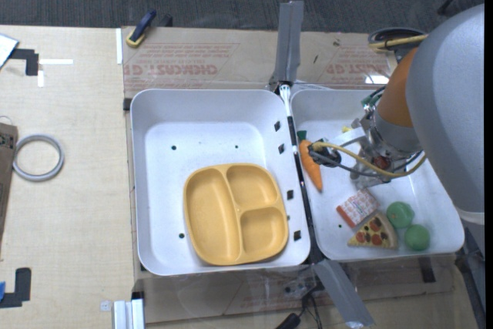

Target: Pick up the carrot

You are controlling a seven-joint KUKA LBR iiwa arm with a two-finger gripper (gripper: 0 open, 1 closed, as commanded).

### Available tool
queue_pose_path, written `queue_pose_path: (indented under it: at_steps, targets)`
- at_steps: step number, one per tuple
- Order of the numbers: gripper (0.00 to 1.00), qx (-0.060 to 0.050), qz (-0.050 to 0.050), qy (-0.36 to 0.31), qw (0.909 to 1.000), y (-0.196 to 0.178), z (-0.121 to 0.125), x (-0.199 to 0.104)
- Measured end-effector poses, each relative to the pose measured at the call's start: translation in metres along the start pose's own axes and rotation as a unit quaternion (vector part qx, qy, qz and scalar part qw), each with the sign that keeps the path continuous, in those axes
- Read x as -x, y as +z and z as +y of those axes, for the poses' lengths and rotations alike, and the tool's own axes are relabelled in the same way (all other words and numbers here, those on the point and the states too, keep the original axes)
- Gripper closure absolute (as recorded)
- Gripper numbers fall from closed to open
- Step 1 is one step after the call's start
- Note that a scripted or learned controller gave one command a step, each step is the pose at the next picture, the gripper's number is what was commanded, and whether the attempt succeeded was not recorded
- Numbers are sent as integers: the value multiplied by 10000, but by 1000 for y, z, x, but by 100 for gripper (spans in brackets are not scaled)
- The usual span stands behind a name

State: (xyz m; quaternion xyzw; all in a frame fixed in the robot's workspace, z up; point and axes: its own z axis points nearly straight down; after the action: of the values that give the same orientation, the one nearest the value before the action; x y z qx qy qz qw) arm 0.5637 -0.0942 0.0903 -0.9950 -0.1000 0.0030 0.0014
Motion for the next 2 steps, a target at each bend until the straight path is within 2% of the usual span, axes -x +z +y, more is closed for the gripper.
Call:
queue_pose_path:
  at_steps: [1,2]
  targets:
    - [100,12,12,-301,9995,-1,5,-28]
    - [100,13,14,-14,10000,-2,14,-53]
